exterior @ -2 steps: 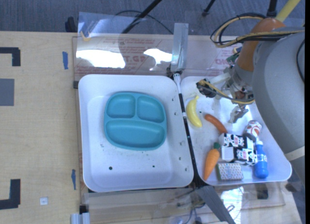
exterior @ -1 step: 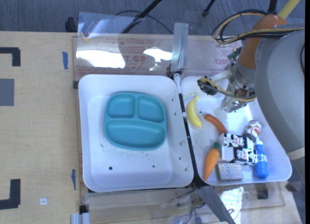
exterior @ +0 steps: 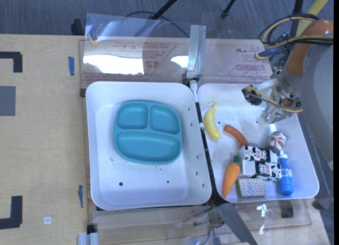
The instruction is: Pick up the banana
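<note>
The banana point(exterior: 212, 123) lies ungrasped in the right bin point(exterior: 307, 154). The gripper point(exterior: 273, 112) hangs well apart from it; its state cannot be told. Approach, grasp and lift remain.

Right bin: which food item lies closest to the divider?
The yellow banana, beside the divider. The sausage and carrot lie further right.

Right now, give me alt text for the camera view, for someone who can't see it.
A yellow banana lies untouched in the right white bin among toy carrots and bottles, while the robot's gripper hovers near that bin's far right side. The left bin holds a blue divided plate.
</note>
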Available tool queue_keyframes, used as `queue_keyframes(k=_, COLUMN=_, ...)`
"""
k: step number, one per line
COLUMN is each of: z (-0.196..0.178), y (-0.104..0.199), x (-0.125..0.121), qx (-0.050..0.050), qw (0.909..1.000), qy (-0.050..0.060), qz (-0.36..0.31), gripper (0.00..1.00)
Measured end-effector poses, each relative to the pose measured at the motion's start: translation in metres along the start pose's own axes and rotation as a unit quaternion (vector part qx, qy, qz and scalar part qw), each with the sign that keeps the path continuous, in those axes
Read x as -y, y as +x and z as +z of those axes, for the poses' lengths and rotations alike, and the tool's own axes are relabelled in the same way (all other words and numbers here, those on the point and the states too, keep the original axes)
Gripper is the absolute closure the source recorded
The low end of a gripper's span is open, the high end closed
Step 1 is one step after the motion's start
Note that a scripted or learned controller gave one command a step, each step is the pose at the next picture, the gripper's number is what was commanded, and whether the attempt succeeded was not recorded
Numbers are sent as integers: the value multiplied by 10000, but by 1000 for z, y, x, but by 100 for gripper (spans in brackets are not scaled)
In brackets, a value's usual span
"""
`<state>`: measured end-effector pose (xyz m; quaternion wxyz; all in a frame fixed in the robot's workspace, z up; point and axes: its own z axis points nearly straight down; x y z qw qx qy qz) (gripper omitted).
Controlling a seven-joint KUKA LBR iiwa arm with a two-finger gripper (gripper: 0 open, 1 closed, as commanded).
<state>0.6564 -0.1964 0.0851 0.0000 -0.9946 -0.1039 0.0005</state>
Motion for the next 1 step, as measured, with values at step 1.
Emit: queue_keyframes(k=1, z=-11, y=4, x=-9, qx=-7, qw=9987, qy=-7, qz=-506, gripper=100)
